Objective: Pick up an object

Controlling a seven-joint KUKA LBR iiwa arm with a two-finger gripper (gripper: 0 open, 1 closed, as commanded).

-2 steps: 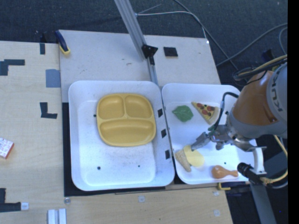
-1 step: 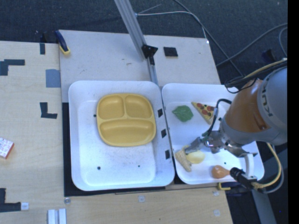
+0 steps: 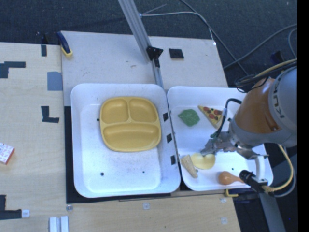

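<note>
Gripper point(image 3: 208, 151) low in the right bin point(image 3: 193, 93), just above a pale yellow piece point(image 3: 203, 162).

Nothing is lifted yet (grip state: cannot tell); closing on the piece and raising it remain.

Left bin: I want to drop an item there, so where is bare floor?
Left bin: bare floor below the yellow divided plate and along its left. Right bin is crowded: green leaf, pizza slice, gripper.
</note>
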